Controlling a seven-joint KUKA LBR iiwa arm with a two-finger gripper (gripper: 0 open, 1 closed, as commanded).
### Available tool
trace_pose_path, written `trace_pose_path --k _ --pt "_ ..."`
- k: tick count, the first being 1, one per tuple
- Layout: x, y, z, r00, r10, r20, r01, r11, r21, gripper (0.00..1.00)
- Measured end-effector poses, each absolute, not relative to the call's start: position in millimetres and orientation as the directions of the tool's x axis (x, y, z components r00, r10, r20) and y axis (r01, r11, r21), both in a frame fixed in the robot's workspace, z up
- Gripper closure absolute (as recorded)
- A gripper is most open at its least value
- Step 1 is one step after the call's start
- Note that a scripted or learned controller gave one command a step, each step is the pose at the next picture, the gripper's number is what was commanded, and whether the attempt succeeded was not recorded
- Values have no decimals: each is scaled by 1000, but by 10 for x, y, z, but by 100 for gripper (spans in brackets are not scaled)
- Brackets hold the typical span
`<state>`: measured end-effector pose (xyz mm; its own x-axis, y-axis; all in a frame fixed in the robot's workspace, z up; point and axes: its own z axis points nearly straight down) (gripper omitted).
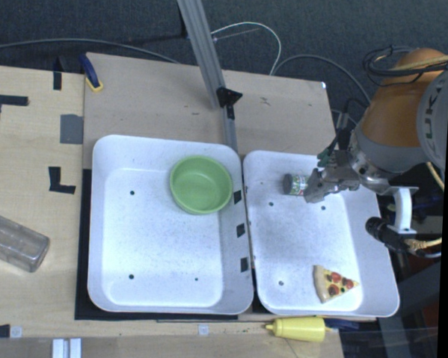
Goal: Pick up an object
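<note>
- 2 shallow white speckled bins; the right bin [369, 276] is the landmark.
- 1 small dark cylindrical object [294, 184] lies at its far end.
- Jaws touch it; clamped or apart, cannot tell.
- 1 pizza-slice toy [333, 283] lies near corner.
- 1 round green bowl [201, 184] sits left.

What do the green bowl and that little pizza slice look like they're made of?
The green bowl looks like smooth matte plastic: one even colour, soft sheen, thick rounded rim. The pizza slice seems a moulded toy, probably plastic or rubber, given its flat painted-looking toppings; the view leaves that open.
</note>
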<state>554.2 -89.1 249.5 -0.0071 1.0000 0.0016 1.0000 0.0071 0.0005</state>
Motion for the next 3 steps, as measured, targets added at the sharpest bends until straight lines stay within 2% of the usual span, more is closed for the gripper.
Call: trace_pose_path --k 1,3 --pt "5729 -334 2513 -8 1000 2 1000 8 -1 100" --pt "6236 673 2201 -6 1000 1 1000 6 -2 100"
